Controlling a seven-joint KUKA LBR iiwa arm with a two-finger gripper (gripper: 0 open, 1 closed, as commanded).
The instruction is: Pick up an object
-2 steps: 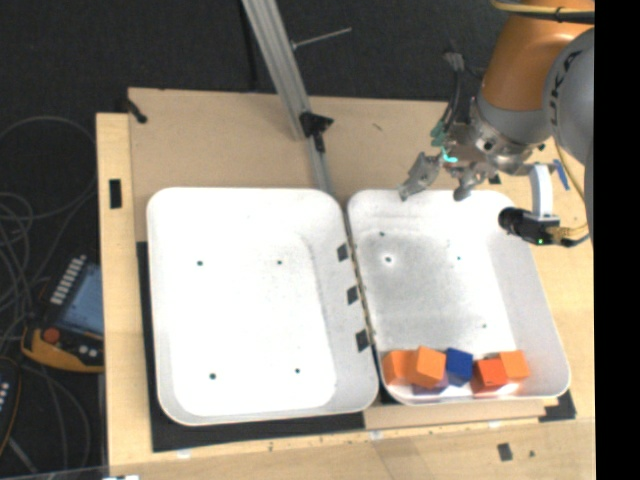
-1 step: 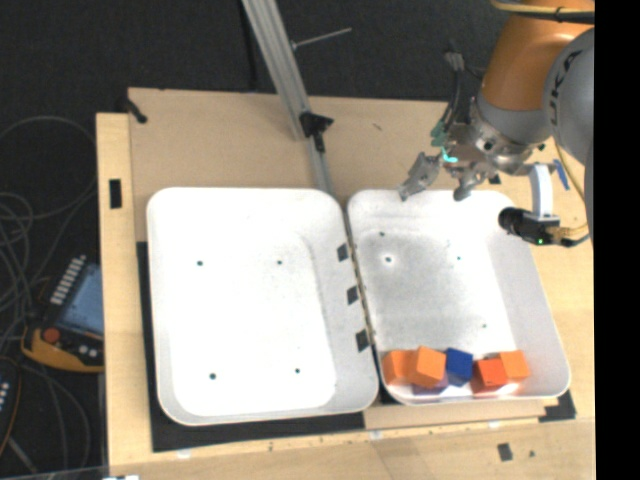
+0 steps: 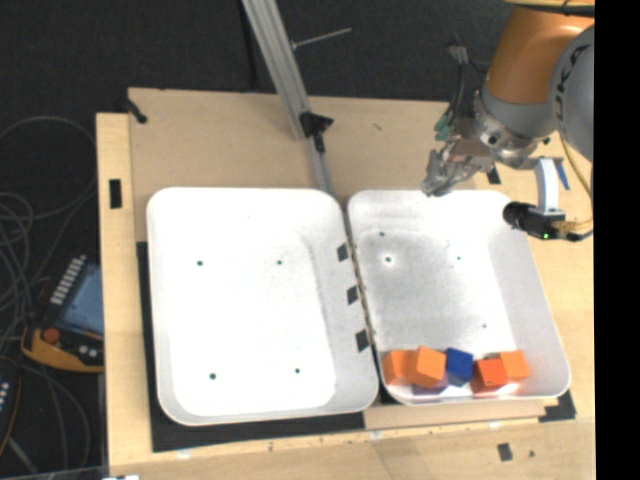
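Gripper: the gripper (image 3: 440, 180) is hanging over the far edge of the right bin (image 3: 455, 268); I cannot tell its state, and nothing is showing in it.
Risk: a descent here is likely closing on bare floor.
Right bin: orange blocks (image 3: 415, 366) and a blue block (image 3: 459, 364) are crowding the near edge, touching, so slips are likely.
Left bin (image 3: 240, 298): holding no objects.

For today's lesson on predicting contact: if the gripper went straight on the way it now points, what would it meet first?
The gripper points down at the far rim of the right bin. It would likely meet that rim or the bare floor just inside it first, though depth is unclear. The blocks lie at the near edge, well off this line.
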